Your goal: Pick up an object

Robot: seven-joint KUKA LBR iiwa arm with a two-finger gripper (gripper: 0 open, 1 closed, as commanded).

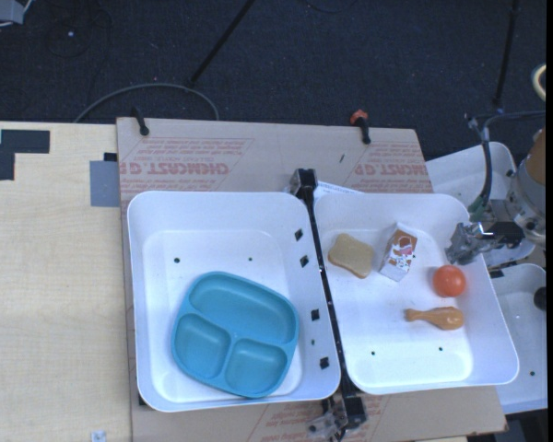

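Hovering at the right bin's (498, 357) far right rim, the tool (467, 239), whose opening I cannot tell, has the orange ball (449, 281) just below-left, the drumstick (435, 317) lying crosswise beyond.

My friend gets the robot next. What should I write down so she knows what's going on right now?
End effector: at the right edge of the right bin, just above the tomato. Too small to tell if it is open or shut; nothing shows in it.

Right bin: a slice of bread, a small carton lying tilted beside it, the tomato near the right wall, and a chicken drumstick just below the tomato.

Left bin: a blue divided plate.

Done: nothing is picked up yet.

Left: pick up one object. The tomato is nearest the end effector, so it is probably the next try.
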